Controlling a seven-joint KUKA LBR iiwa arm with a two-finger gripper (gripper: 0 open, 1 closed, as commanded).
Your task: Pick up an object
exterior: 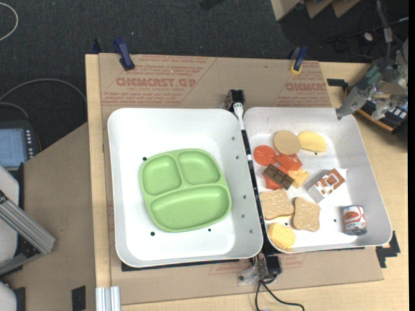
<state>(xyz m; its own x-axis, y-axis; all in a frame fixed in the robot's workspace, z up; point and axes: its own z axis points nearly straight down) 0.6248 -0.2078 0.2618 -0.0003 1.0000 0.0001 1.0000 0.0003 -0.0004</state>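
The right bin (369, 167) holds toy food. There is a round tan cookie (286, 142), a yellow piece (313, 141), a red slice (264, 155), an orange wedge (293, 162) and a brown chocolate bar (277, 176). A small white and orange carton (325, 183) lies to their right. Nearer the front are two toast slices (276, 203) (305, 214), a yellow crinkled chip (281, 236) and a red and white can (354, 219). My gripper (360, 96) hangs at the view's right edge, above and just outside the right bin's far right corner, well apart from every item.
In the left bin (123, 173) lies a green divided plate (186, 190). Both bins sit on a brown cardboard sheet (155, 80) held by blue clamps (123, 54). Cables and equipment lie around the bench.
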